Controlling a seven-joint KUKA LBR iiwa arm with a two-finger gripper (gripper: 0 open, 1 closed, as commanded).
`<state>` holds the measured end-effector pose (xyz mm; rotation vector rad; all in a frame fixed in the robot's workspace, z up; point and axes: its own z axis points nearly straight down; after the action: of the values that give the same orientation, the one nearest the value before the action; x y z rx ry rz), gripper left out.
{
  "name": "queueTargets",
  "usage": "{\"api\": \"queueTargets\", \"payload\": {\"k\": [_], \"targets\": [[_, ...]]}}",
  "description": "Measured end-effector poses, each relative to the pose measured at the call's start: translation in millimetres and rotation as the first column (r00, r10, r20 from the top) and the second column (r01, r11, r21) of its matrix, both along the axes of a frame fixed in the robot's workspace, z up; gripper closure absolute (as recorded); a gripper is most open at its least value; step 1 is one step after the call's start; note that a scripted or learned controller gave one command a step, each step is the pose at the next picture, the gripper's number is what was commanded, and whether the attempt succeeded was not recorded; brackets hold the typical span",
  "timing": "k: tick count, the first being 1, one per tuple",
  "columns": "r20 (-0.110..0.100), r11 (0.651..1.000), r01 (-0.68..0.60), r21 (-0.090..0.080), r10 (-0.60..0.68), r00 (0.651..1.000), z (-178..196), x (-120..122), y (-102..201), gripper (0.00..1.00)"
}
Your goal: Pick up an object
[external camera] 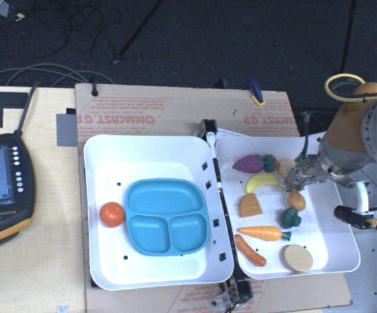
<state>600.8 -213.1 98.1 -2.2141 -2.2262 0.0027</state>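
Pincer (297,177) low in the right bin (345,256), nothing lifted yet

We cannot tell how wide it stands; it hangs near the banana (261,182) and just above a small brown piece (296,200), while every toy lies on the bin floor, so the pick remains ahead

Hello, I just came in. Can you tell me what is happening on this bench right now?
A robot arm reaches in from the right and has its gripper low over the right bin, close to a banana and a small brown potato. Toy foods lie around it: grapes, a carrot, a sausage. The left bin holds a blue divided plate and a tomato. Nothing looks lifted yet.
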Motion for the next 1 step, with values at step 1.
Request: {"api": "queueTargets", "payload": {"k": [1], "targets": [[0.008, 1.000, -0.003, 0.003, 0.003, 1.000, 46.0, 46.4, 78.5, 1.00]]}}
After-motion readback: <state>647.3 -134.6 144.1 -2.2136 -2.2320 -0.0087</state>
